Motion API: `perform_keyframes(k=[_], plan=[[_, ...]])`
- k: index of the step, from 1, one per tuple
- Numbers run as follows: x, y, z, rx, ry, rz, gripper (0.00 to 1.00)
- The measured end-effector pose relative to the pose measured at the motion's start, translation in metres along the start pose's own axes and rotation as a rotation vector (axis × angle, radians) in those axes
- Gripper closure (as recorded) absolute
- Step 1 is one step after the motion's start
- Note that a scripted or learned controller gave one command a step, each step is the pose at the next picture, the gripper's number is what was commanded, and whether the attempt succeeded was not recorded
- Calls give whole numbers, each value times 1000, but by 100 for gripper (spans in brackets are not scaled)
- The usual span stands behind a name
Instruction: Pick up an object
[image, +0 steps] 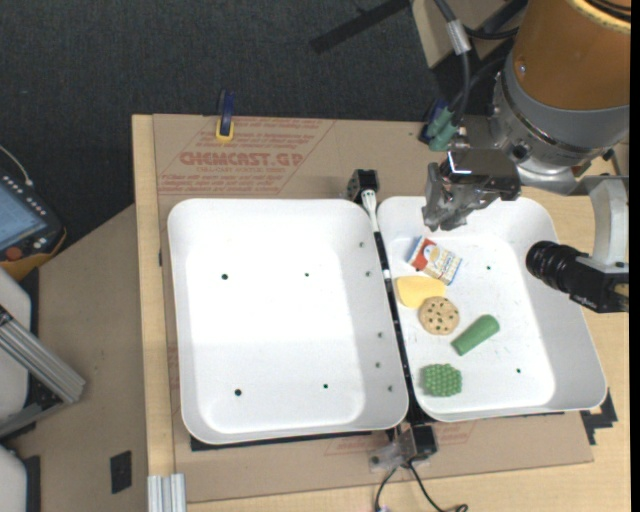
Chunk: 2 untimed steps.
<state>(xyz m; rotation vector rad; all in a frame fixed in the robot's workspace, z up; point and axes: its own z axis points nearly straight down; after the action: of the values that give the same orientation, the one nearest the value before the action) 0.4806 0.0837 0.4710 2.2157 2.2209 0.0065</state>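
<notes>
So nothing's been picked up yet as far as I can see. The gripper (446, 212) is hanging in the upper right part of the frame, over the top left corner of the right bin (560, 385), and I honestly can't tell how its business end is set from this angle, it's just a dark clump of metal against the white. Nothing visibly caught in it.

All the candidates sit in that right bin, bunched along its left side: a little red and white packet (435, 261) closest to the gripper, just below it, then a yellow piece (418, 290) touching or nearly touching a round cookie (438, 317), a green cylinder (474, 335) tilted off to the right of the cookie, and a bumpy green round thing (441, 380) near the bottom edge. The left bin (195, 225) has no objects in it.

My guess is the packet is the likeliest target, so the whole job is still ahead: drop down, close, lift.

Room-wise, the pile hugs the divider where the two bins meet, so the left wall is tight for a finger. The packet, yellow piece and cookie are crowded together too. The right half of that bin is wide open, and the green cylinder has the most free space around it
</notes>
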Motion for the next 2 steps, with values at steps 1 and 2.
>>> perform_keyframes(k=[1,2], plan=[[-21,-3,87,15,-2,6,100],[-30,-2,77,4,0,4,100]])
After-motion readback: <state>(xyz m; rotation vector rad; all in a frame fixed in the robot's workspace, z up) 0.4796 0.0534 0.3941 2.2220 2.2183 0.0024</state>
